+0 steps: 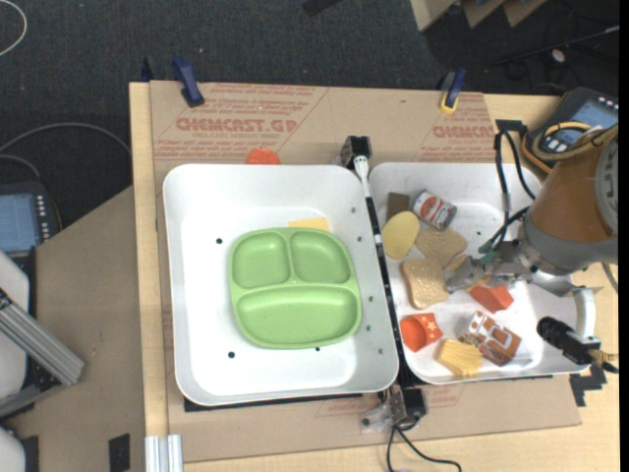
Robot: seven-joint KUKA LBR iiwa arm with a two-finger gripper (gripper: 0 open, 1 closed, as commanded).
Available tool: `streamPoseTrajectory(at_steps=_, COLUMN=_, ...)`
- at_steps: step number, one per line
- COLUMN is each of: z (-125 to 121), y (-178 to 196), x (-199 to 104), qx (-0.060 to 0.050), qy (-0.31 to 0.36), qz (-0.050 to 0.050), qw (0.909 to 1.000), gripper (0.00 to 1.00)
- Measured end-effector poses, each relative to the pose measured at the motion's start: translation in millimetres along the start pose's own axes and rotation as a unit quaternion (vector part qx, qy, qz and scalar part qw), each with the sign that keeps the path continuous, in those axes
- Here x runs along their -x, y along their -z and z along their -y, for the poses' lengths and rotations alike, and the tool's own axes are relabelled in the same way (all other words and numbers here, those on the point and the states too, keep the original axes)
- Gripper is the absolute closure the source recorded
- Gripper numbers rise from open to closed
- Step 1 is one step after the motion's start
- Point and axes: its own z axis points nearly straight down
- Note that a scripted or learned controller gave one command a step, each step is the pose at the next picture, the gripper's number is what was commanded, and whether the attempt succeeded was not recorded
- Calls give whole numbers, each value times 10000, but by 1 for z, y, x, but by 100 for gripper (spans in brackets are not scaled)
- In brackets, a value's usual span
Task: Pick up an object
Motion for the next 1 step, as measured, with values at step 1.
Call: streamPoseTrajectory(at_steps=1, z=1, y=13, x=2, qx=16, qy=-15, qz=13, qw=10000, gripper=100)
